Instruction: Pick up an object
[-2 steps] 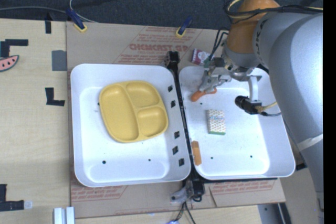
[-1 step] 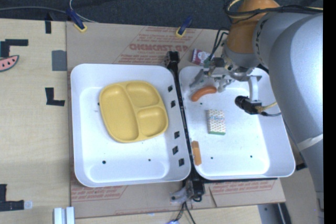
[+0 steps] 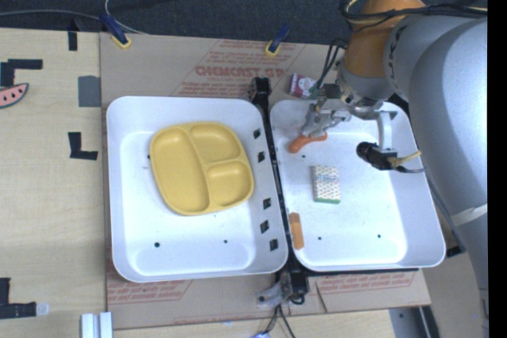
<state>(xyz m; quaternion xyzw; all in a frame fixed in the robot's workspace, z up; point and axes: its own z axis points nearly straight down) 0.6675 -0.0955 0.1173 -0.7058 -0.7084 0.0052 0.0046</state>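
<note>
My gripper [image 3: 318, 121] reaches down into the far left part of the right bin [image 3: 396, 245]. A small orange piece [image 3: 306, 141] lies on the bin floor just under and in front of the gripper tip, touching or almost touching it. A pale green and white block [image 3: 325, 183] lies flat near the middle of the same bin, apart from the gripper. Another orange stick [image 3: 295, 230] rests along that bin's left wall, toward the front.
The left bin [image 3: 131, 249] holds a yellow divided plate [image 3: 202, 167]. A small pink and white packet [image 3: 299, 85] lies on the cardboard behind the right bin. The big grey arm [image 3: 451, 91] covers the right bin's right side. Black clips line the wall between the bins.
</note>
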